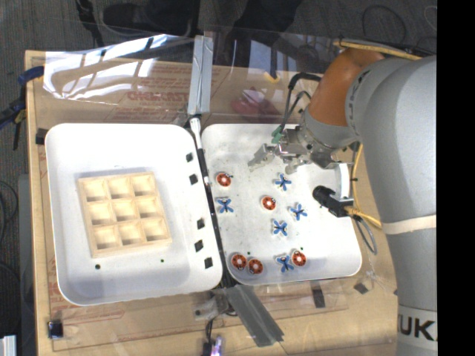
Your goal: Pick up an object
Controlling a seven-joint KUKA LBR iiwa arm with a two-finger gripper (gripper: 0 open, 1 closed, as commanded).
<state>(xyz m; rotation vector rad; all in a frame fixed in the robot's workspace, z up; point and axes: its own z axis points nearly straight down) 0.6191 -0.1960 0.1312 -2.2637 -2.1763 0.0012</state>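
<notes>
- Gripper [272, 154] hangs low over the far part of the right bin [340, 256], at the end of the grey arm that comes in from the right.
- Whether it is open or closed cannot be told from this slanted view, and nothing can be seen in its grasp.
- It is not clear whether its tip touches the bin floor.
- Nearest blue cross piece [282, 182] lies just beside the gripper, on the side toward the camera, and looks apart from it.
- Four more small blue crosses sit loose in the same bin: one by the dividing wall [225, 205], two in the middle [297, 212] [279, 228], and one at the near edge [284, 262].
- Red ring [223, 179] lies near the dividing wall, to the gripper's left.
- Another ring [268, 202] sits mid-bin.
- Two rings [238, 261] [254, 265] touch or nearly touch at the near edge, and a fifth [298, 257] lies just beside the near blue cross.
- Left bin [63, 154] holds a pale wooden tray [122, 211] of nine square compartments, well apart from the gripper.
</notes>
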